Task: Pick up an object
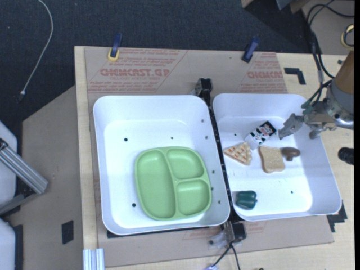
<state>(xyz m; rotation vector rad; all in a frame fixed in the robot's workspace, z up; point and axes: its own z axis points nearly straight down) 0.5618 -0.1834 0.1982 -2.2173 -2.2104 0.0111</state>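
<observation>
Toy food pieces are lying scattered across the floor of the right bin (320, 167), one of two shallow white bins sitting side by side on the worktop (84, 122); a slice of toast (272, 160) is resting near the bin's middle, with a small brown piece (291, 153) lying just beside it on the right; a wedge of pizza (239, 153) is lying to the left of the toast, close to the wall that the two bins share; a black-and-white carton (262, 131) is sitting tilted above the pizza and toast, toward the far side of the bin; a dark green pepper (245, 199) is sitting apart from the others near the bin's front edge. The end effector (304, 124) is hanging over the upper right part of the same bin, reaching in from the right on the grey arm (344, 97); its fingers are standing spread apart, gripping nothing; the nearer finger (290, 125) is pointing down-left toward the carton without touching it. A green divided plate (172, 182) is lying in the left bin (107, 151), its three compartments facing up; blue clamps (250, 49) are gripping the far edge of the cardboard-covered worktop.
</observation>
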